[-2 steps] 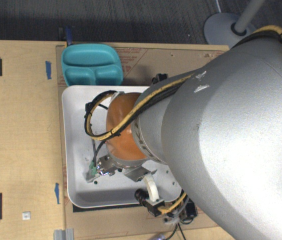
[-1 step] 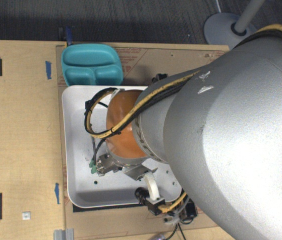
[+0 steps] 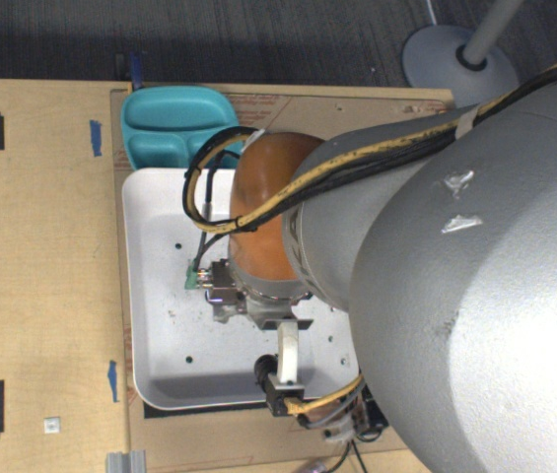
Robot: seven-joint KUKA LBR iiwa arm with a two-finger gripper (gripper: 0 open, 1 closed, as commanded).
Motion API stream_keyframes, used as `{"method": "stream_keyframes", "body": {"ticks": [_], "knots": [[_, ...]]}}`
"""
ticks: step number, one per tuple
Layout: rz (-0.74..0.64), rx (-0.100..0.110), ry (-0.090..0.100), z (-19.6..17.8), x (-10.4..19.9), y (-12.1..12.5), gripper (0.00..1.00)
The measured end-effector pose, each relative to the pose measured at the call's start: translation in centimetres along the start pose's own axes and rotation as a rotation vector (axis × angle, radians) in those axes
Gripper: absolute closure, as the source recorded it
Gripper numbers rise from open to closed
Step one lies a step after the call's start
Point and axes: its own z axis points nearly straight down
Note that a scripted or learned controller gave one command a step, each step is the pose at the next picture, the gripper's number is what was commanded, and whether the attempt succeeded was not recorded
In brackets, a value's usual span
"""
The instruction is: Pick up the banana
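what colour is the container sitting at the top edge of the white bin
Teal, a light blue-green plastic container, seen best in the camera view above the white bin.

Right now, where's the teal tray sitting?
The teal tray sits at the upper left of the camera view, touching the far edge of the white bin, just left of the arm's orange band.

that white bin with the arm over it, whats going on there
A grey KUKA arm with an orange band above its wrist reaches in from the right and hangs over the white bin, covering most of it. It is meant to pick up a banana. The arm's own body hides the gripper's fingertips, so a grasp cannot be confirmed. A teal tray sits just beyond the bin's far edge, on the brown cardboard bench.
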Motion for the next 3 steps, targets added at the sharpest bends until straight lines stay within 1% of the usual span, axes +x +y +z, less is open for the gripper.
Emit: {"method": "stream_keyframes", "body": {"ticks": [1, 2, 3], "knots": [[-0.567, -0.001, 0.002, 8.4, 0.4, 0.0, 1.00], [-0.566, -0.002, 0.002, 7.4, 0.5, 0.1, 1.00], [-0.447, -0.001, 0.000, -0.7, -5.7, 0.2, 1.00]]}}
